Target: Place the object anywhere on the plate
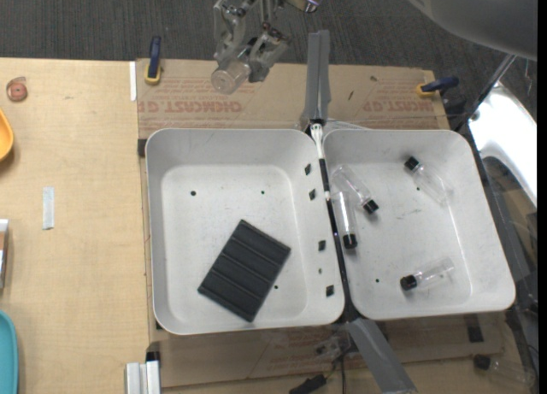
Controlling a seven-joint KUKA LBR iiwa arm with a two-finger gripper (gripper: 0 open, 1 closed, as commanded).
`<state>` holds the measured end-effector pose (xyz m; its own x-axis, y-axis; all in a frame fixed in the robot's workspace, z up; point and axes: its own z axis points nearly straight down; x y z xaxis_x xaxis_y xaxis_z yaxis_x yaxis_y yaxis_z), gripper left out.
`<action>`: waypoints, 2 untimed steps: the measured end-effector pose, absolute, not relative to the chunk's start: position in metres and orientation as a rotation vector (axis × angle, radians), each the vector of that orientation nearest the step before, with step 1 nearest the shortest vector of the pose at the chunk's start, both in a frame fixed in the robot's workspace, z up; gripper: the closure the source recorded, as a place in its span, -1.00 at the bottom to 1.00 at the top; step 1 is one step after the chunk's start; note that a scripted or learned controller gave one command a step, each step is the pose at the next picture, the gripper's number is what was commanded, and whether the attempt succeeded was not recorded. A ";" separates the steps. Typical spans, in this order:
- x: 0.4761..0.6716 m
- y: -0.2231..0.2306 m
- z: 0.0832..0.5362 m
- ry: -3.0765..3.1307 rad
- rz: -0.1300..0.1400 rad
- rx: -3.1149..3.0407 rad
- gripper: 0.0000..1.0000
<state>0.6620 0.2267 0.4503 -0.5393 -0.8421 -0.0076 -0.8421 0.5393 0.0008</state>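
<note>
Camera view gives me the gripper (232, 66) raised above the bench behind the left bin (171, 213), clamped on a clear vial (229, 76) (cap end unclear), while the dark ribbed plate (245, 269) lies flat in that bin.

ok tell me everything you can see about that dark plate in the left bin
The plate is a flat dark grey, nearly black rectangle, matte like plastic or rubber, with shallow ribs running along its length. It lies flat on the floor of the left bin, turned diagonally, toward the bin's front. Nothing rests on it and it looks clear of the bin's walls.
</note>
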 end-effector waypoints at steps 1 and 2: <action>0.664 0.225 0.459 2.752 0.010 -1.494 1.00; 0.665 0.224 0.469 2.752 0.013 -1.483 1.00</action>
<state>0.6654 0.2238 0.4687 -0.5500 -0.8350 -0.0174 -0.8351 0.5501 0.0001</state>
